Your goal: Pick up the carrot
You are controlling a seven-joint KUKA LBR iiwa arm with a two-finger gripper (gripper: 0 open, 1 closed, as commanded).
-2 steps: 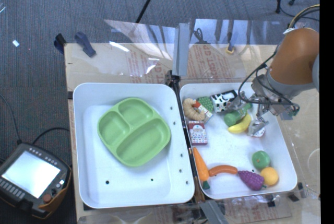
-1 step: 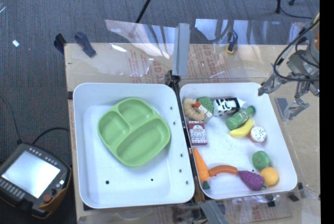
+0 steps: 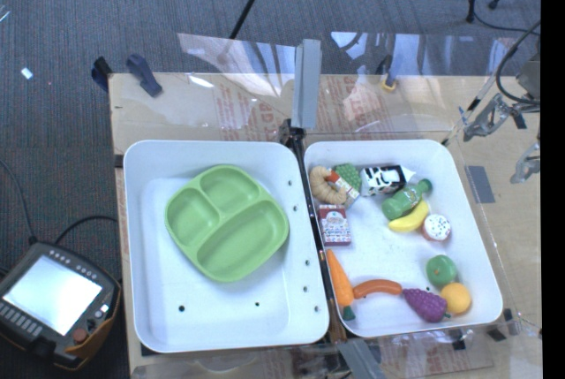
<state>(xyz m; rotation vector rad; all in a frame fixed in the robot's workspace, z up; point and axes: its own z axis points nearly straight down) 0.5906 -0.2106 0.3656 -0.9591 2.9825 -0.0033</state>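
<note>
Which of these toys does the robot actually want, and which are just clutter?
Wanted:
carrot, at the right bin's left wall

Clutter:
green tray in the left bin
hot dog
grapes
orange
green apple
banana
green bottle
red box

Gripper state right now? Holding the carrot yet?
Gripper: at the bench's right edge, outside the bins; open or closed cannot be told. Carrot lies in the right bin, not held.

carrot (image 3: 340, 283) lying vs right bin's left wall (image 3: 311, 218) | sausage (image 3: 377, 288) crowding its rt side | red box (image 3: 334, 225) sitting just above | bin centre (image 3: 384, 255) staying open
</note>
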